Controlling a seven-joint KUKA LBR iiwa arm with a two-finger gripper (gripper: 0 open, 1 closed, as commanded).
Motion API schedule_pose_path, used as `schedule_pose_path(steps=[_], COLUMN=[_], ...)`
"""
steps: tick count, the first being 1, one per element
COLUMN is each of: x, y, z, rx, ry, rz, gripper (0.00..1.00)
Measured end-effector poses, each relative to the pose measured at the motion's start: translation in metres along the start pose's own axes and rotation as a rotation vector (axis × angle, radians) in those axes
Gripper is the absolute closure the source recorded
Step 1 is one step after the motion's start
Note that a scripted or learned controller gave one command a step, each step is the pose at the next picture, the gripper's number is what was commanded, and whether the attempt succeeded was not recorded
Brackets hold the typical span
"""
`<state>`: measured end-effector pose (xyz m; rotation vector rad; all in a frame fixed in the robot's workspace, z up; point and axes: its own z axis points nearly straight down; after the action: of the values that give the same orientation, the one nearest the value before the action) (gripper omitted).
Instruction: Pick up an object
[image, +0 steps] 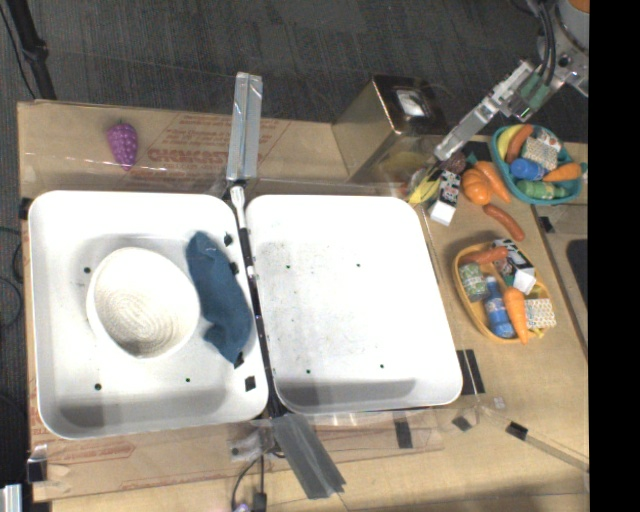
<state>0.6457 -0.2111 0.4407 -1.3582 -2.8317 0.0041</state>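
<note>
Showing no legible lettering, blue cloth (219, 296) beside white woven hat (144, 304) in left bin (50, 400); fingers' state impossible to tell.

Grey metal gripper (452, 146) on long silvery fingers, green patch, black cable

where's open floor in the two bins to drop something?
Right bin: whole floor bare. Left bin: crowded mid-floor, where the white woven hat touches the blue cloth against the divider; bare strips along the front wall and far-left edge. Bench right of the bins is cluttered by the yellow bowl and blue bowl of toys.
</note>
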Motion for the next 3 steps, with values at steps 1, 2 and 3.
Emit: schedule_pose_path(steps=[1, 2, 3], x=[0.003, 0.008, 0.001], y=[-0.002, -0.006, 0.003], z=[0.01, 0.064, 0.11], rx=[0.002, 0.0, 0.0], ry=[0.004, 0.004, 0.005], rz=[-0.027, -0.227, -0.444], gripper=[0.0, 0.0, 0.0])
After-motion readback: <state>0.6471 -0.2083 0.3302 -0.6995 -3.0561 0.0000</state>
